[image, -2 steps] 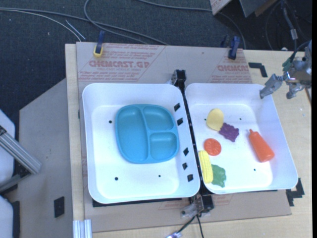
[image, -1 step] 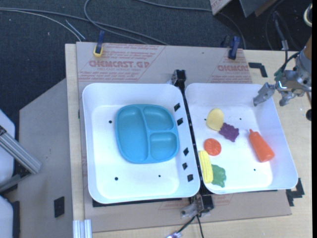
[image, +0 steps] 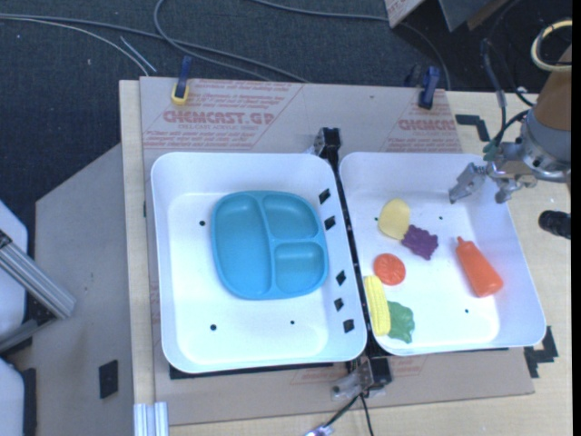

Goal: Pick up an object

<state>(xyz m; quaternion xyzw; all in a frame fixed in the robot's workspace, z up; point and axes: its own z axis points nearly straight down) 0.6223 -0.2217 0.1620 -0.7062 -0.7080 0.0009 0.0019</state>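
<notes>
Camera view. Two shallow white bins sit side by side on the desk [image: 227, 107], whose top is brown board printed with red lettering. The left bin [image: 172, 271] is glossy moulded plastic with rounded corners; it carries a blue tray [image: 268, 243], smooth, rounded-rectangular, split into three compartments, lying flat near the bin's centre.

The right bin [image: 517, 325] carries six small toy items. A pale yellow rounded piece [image: 394, 217] lies at about 10 o'clock of the bin's centre. Touching it at its 4 o'clock is a purple knobbly piece [image: 420, 241], like a grape bunch. An orange-red disc [image: 389, 269] sits at 7 o'clock of the purple piece, apart from it. A yellow corn cob [image: 377, 302], ridged and elongated, lies along the bin's left wall at 7 o'clock. A green lumpy piece [image: 401, 323] touches its lower end. An orange bottle-shaped piece [image: 477, 267], smooth with a narrow red top, lies tilted at about 3 o'clock, apart from the others.

The arm enters at 2 o'clock, orange band above the grey wrist. The tool [image: 481, 184] hangs over the bin's upper right region, fingers spread apart, nothing between them; it is at 12 o'clock of the orange bottle-shaped piece, clear of it.

Blue clamps [image: 428, 86] hold the board's far edge; cables [image: 227, 34] trail over the dark floor beyond
</notes>
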